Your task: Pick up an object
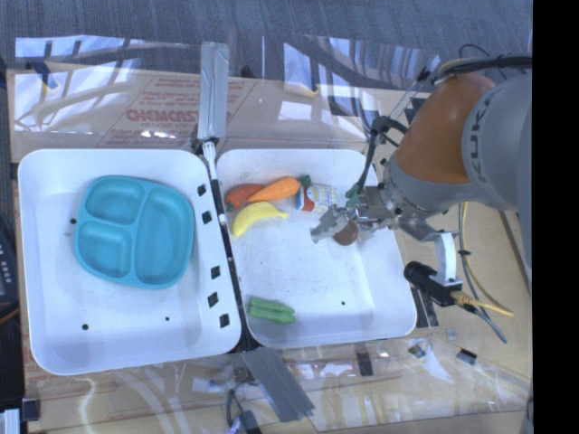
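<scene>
Two white bins sit side by side, their inner rims touching along a seam marked with black clips. The left bin (45,333) holds a blue three-compartment plate (134,231) lying flat in its upper half; the floor below and to the right of the plate is bare. The right bin (308,331) holds its items mostly along the upper edge.

A carrot (271,190) lies near the top wall, tilted, with a banana (256,217) just below and touching it. A small carton (317,195) with a printed label sits just right of the carrot; its print is too small to read. A green vegetable (270,310) lies alone near the bottom rim, well apart from the rest. The centre floor of the right bin is bare between the banana and the green vegetable.

The arm (461,147) reaches in over the right rim. The gripper (336,229) is low over the upper right part of the right bin, beside the carton. A brown object (345,236) sits at its tip; whether the fingers are open or closed, or have hold of that object, cannot be told.

Behind the bins, a cardboard sheet (154,111) under clear film bears red lettering, reading partly "CHEMCAST"; the smaller lines are illegible.
</scene>
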